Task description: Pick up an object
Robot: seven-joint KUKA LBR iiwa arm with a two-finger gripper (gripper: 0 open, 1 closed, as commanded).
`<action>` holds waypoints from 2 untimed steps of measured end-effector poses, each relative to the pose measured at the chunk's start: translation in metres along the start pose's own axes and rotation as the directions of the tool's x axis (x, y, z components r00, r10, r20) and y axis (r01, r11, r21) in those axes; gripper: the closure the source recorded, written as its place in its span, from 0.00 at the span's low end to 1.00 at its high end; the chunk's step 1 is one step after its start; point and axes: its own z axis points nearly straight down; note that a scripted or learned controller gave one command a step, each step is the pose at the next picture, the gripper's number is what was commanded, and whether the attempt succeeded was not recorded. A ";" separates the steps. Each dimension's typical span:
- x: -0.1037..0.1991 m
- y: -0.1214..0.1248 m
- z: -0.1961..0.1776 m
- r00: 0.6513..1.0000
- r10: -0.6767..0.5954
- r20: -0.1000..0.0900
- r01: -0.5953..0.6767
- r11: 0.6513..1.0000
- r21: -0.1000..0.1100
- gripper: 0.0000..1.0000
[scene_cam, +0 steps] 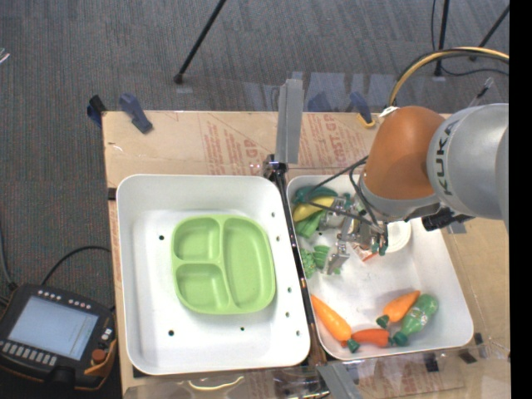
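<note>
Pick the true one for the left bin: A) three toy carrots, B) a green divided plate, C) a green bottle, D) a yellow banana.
B: the green divided plate lies flat in the left bin, while the toy carrots sit in the right bin, where the pincer hangs.

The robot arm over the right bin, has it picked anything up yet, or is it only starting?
Nothing looks picked up yet. The gripper is low in the right bin, beside the green toy, with nothing visibly between its fingers. The carrots and the green bottle lie at the bin's front; the green plate sits in the left bin. Gripping and lifting something is left.
</note>
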 end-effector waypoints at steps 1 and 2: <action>0.086 -0.052 0.001 1.000 -0.031 -0.005 0.031 1.000 -0.001 0.00; 0.107 -0.109 -0.004 0.991 0.135 0.018 -0.135 0.991 -0.003 0.00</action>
